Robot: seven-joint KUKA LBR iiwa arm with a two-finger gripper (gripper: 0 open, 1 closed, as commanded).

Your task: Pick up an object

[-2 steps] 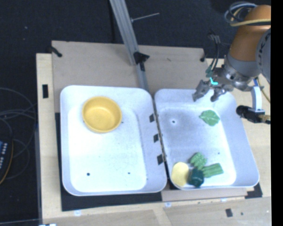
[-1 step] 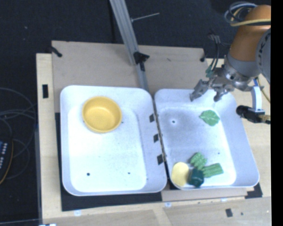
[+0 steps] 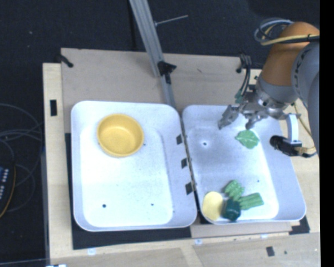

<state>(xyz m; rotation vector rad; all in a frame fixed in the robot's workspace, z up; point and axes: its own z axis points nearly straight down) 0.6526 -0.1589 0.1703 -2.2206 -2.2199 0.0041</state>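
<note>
Nearest the camera, a yellow piece (image 3: pixel 212 204), a teal block (image 3: pixel 231 210) and green toys (image 3: pixel 250 200) crowd the right bin's (image 3: pixel 278 174) front. Farther back, the open pincer (image 3: pixel 240 118) hovers just beside a pale green object (image 3: pixel 247 138), gripping nothing.

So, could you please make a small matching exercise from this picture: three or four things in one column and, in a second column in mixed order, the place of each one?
Things:
1. yellow bowl
2. light green piece
3. pale yellow round object
4. gripper

Places:
a. near corner of the right bin, beside a dark teal object
b. far part of the left bin
c. over the far part of the right bin
d. far part of the right bin, just below the gripper in the picture

Pairs: 1-b, 2-d, 3-a, 4-c
</note>
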